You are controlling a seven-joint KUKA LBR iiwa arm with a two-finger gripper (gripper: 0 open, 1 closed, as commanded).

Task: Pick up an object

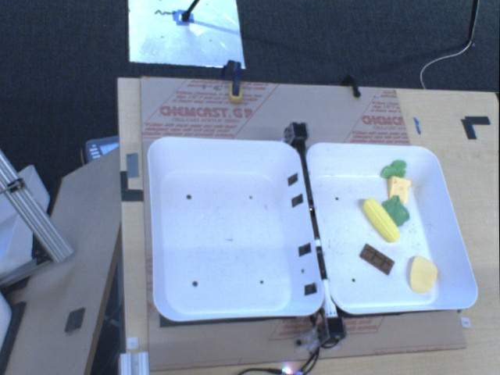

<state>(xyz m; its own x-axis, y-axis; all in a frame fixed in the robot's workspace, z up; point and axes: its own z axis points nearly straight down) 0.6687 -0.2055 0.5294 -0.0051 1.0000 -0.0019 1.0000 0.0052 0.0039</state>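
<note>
Two white bins sit side by side: the left bin [226,233] holds nothing to grasp, while the right bin [344,201] carries every candidate, clustered toward its 3 o'clock side. I cannot tell the gripper's state, so the pick seems not yet begun. Next, I judge, the arm should descend on the isolated brown bar [376,258] at 6 o'clock, well clear of the yellow corn [380,219].

One fixed overhead cam, slanted down on the bench.

I'm viewing from above, tilted fwd. Both white bins fit in frame: left bin [226,233] and right bin [344,186] side by side, bench [328,104] around them, dark floor [351,22] past the far edge. Mid-range, not close-up.
</note>
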